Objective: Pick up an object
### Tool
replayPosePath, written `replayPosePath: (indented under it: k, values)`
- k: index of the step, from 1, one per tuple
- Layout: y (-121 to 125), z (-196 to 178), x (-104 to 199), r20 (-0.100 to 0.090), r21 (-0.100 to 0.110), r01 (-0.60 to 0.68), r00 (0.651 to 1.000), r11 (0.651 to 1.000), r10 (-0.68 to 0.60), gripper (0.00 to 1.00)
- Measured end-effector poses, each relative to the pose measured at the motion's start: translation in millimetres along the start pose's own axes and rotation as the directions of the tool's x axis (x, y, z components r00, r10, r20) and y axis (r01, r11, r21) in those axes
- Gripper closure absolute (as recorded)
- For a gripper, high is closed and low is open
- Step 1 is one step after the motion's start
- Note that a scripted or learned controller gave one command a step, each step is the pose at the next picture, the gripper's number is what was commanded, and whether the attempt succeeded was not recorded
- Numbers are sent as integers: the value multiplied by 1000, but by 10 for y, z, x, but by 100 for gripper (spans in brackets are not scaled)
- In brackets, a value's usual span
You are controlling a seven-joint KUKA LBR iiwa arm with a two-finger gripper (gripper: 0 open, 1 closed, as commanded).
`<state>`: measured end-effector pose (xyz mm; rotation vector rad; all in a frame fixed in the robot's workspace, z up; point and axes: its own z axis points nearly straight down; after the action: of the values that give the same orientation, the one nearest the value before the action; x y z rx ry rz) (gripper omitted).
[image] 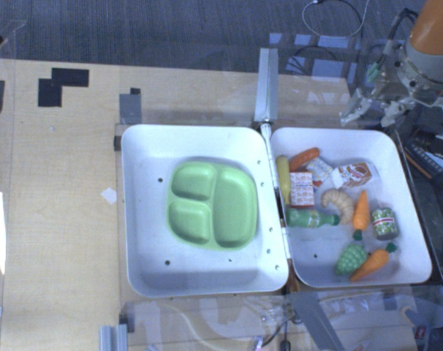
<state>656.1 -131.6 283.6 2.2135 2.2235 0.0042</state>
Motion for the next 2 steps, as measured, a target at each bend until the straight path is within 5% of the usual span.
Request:
replayPosePath:
  k: [1, 2]
  values:
    - [144, -762, -110, 0, -4, -76, 997, 997, 76, 0]
    - [140, -1031, -482, 0, -2, -202, 979, 979, 202, 0]
